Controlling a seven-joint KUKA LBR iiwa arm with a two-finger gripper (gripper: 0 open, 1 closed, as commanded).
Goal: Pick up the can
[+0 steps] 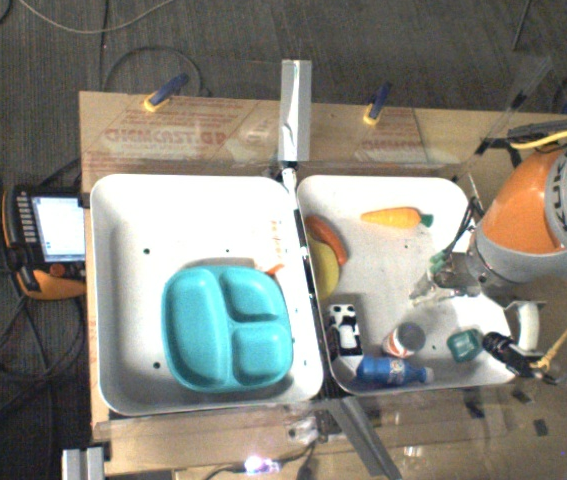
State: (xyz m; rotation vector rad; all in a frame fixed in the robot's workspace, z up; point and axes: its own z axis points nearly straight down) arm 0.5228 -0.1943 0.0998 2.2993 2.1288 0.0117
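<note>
Desk with two white bins, catalogued from the one overhead camera view.

Left bin: a teal divided tray is held near its front.

Right bin: a carrot is noted at the back; a banana and an orange-red item are seen against the left wall; a black-and-white item is set at the front left. A blue bottle is laid on its side along the front wall. The can, upright with a grey top, is found just behind the bottle. A small teal object is placed to its right.

End effector: it is positioned over the right bin, behind and to the right of the can, apart from it. Nothing is seen held. Whether it is spread or closed cannot be told.

Progress: the can is judged not yet grasped or lifted. Alignment over the can, descent, closing and lifting are judged to be left.
</note>
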